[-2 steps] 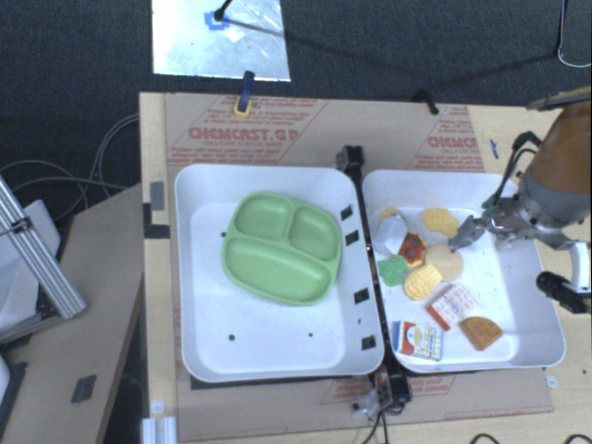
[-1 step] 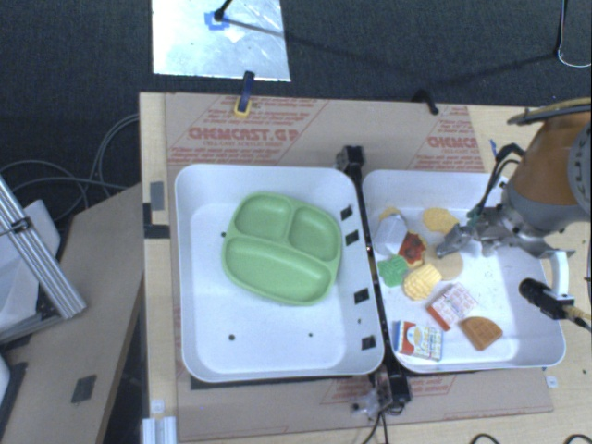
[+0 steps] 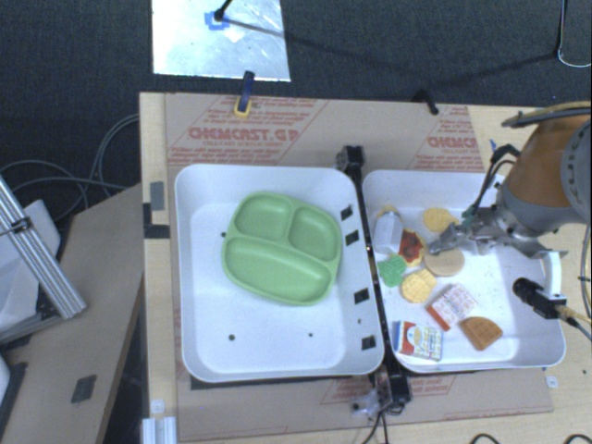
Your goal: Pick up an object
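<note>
The right bin (image 3: 546,340) holds several toy food pieces. Among them are a yellow round biscuit (image 3: 437,219), a red piece (image 3: 411,247), a green piece (image 3: 392,271) and a tan disc (image 3: 446,264). Nearer the front lie a yellow waffle round (image 3: 418,287), a red-and-white packet (image 3: 451,303), a brown bread slice (image 3: 481,331) and a colourful small box (image 3: 419,339). My gripper (image 3: 450,240) reaches in from the right and hangs low over the middle of this bin. Its tip sits just above the tan disc and right of the red piece. I see nothing held in it.
The left bin (image 3: 199,340) carries a green divided plate (image 3: 282,246). A black divider with clips (image 3: 365,248) runs between the bins. A white bottle-like piece (image 3: 387,227) lies by the right bin's left wall. The arm's orange-banded body (image 3: 550,178) covers that bin's right rear corner.
</note>
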{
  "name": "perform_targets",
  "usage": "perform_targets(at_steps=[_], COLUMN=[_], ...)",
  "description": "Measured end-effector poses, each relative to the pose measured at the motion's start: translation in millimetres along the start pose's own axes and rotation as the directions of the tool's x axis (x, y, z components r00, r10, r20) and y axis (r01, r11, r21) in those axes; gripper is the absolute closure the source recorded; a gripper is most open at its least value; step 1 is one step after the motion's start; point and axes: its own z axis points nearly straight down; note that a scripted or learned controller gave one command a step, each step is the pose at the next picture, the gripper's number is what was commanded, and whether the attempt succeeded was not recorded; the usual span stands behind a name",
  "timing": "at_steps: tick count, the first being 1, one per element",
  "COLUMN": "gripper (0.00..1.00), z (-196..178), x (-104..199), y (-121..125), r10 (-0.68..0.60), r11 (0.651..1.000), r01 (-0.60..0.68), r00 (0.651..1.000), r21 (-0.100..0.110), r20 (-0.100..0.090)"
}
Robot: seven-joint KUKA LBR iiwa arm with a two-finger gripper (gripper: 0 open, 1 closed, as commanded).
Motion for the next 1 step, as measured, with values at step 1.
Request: perform_targets(at_steps=[1], gripper=[1.0], z=[-12.6], x=[-0.2], y=[2.3], r10=[-0.001], r11=[1.0], r01=[0.001], r00=[1.0], r21=[-0.008], r20=[0.002])
